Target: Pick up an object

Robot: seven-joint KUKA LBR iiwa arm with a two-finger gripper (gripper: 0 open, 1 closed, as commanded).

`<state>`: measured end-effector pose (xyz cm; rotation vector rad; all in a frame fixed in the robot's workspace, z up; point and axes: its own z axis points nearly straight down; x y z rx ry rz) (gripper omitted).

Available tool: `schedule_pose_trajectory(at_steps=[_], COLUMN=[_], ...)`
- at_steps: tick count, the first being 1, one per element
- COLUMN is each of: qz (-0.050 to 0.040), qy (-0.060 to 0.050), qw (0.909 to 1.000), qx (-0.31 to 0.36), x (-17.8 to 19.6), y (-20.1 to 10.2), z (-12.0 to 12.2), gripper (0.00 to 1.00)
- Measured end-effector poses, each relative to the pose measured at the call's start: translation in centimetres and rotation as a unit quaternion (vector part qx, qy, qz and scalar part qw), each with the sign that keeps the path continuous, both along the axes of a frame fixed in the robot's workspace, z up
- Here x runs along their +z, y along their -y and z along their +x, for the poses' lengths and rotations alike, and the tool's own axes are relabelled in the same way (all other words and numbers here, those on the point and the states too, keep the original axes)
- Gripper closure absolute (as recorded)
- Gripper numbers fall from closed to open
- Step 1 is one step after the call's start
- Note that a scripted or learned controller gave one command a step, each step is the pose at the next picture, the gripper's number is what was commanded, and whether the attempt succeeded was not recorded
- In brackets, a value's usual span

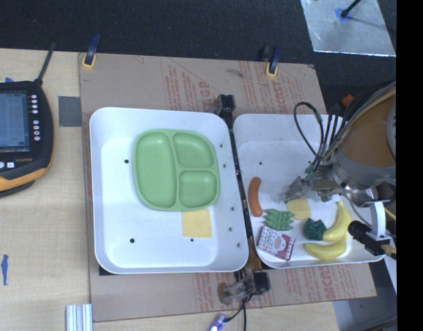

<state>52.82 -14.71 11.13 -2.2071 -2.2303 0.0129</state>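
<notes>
Down in the right-hand white bin [266, 136], several small things lie clustered toward its near side, any of them a candidate for picking. A pale yellow flat cheese-like slice [299, 207] sits just under the end effector [306, 188], which hovers low over it; whether the two touch cannot be told, and the state of the end effector cannot be told either. Just left of the slice lies a green leafy toy vegetable [279, 218], and further left an orange-red toy sausage [254, 195] lies lengthwise near the bin's left wall. Nearer the front rim rests a small red-and-white printed packet [274, 243]. To the right of it sit a dark green rounded toy [313, 229] and a curved yellow toy banana [333, 236], the banana touching the green toy.

From the right the grey arm with its orange band [366, 140] reaches in, black cables looping above the wrist.

Beside this bin, the left-hand white bin [107, 205] holds a light green plastic divided plate [175, 169] and, just beside its near edge, a yellow square slice [197, 223]. Both bins rest on a brown cardboard sheet [163, 88] on the bench, where a handheld control pendant with a screen [14, 136] lies at far left.
</notes>
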Motion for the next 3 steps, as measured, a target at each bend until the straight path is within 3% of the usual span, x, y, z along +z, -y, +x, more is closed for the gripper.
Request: schedule_pose_trajectory(at_steps=[1,2,3], qz=[0.0017,0.0010,0.0009], qy=[0.002,0.001,0.001], qw=[1.0000,1.0000,1.0000], qx=[-0.003,-0.002,-0.001], x=[-2.0,-1.0,-1.0], y=[-1.5,-1.4,-1.4], z=[-2.7,-2.7,-2.7], gripper=[0.00,1.00,0.00])
